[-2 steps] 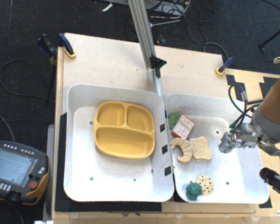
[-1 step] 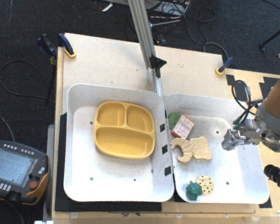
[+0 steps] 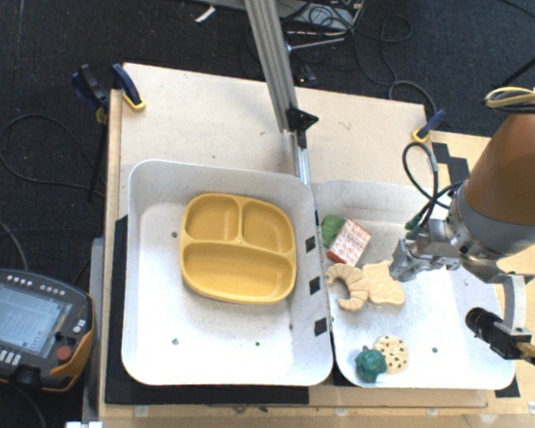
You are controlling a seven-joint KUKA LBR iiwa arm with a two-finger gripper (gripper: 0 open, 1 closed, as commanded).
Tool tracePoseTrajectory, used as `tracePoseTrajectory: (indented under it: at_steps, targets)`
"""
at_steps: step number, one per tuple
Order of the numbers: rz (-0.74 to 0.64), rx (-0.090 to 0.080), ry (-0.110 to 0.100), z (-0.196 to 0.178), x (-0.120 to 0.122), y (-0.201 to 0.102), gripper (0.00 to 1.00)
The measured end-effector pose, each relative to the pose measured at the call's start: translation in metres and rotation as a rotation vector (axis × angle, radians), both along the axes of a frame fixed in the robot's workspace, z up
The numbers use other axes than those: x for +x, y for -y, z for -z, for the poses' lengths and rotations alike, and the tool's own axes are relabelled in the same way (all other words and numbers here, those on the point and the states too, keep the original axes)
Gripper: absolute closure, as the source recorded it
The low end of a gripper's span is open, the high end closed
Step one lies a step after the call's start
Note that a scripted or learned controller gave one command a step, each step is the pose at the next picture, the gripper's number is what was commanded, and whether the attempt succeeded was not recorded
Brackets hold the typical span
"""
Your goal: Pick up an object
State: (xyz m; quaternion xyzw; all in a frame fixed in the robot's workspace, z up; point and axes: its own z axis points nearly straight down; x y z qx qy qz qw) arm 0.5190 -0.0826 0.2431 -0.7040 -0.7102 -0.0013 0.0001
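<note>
In the right bin (image 3: 466, 354) lie several small objects. A tan croissant (image 3: 347, 284) and a pale flat biscuit shape (image 3: 383, 285) sit near the bin's middle left. A red and white packet (image 3: 349, 242) and a green piece (image 3: 330, 229) lie further back by the divider. A teal lump (image 3: 370, 362) and a speckled cookie (image 3: 392, 352) rest near the front edge. My gripper (image 3: 405, 267) hangs low just right of the biscuit shape, at its right end.
The left bin (image 3: 143, 337) holds a yellow divided plate (image 3: 239, 248). A slanted metal pole (image 3: 275, 54) rises from the back between the bins. A teach pendant (image 3: 21, 326) lies off the bench at lower left. Cables trail behind the bench.
</note>
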Motion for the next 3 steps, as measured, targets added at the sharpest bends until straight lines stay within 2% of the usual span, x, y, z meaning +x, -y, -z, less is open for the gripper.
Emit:
tracePoseTrajectory:
  at_steps: [1,3]
  targets:
    - [0.000,0.000,-0.001,-0.006,-0.003,-0.048,1.00]
    - [0.001,-0.001,-0.003,0.017,-0.003,-0.156,1.00]
